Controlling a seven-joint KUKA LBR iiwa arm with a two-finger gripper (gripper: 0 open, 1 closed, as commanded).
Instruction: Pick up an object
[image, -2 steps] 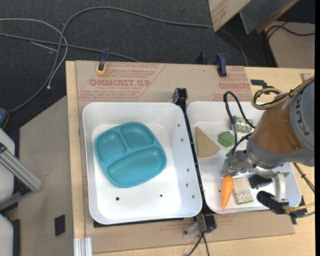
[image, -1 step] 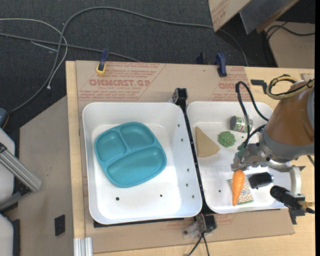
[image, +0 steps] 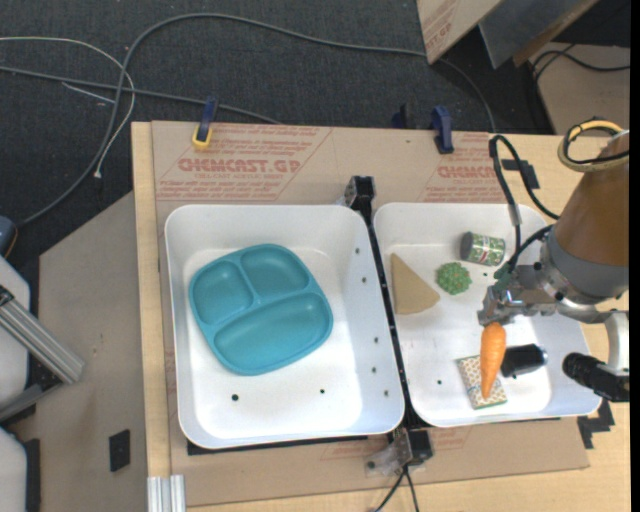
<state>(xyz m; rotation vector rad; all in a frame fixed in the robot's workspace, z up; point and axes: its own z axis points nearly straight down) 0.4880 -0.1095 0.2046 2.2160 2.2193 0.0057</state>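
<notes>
An orange carrot (image: 492, 362) stands lengthwise in the right bin (image: 440, 400), its broad end pointing up at my gripper (image: 500, 308) and its thin end over a small patterned card (image: 478, 384). The gripper comes down from the right, and its tip meets the carrot's broad end. The arm's wrist covers that spot, so I cannot make out whether the carrot is gripped. A small black object (image: 522, 360) lies just right of the carrot.
Further back in the right bin are a green can (image: 484, 247), a green bumpy ball (image: 454, 278) and a tan wedge (image: 410, 287). The left bin (image: 190, 400) holds a teal divided plate (image: 262, 307). The arm's cable loops above the right bin.
</notes>
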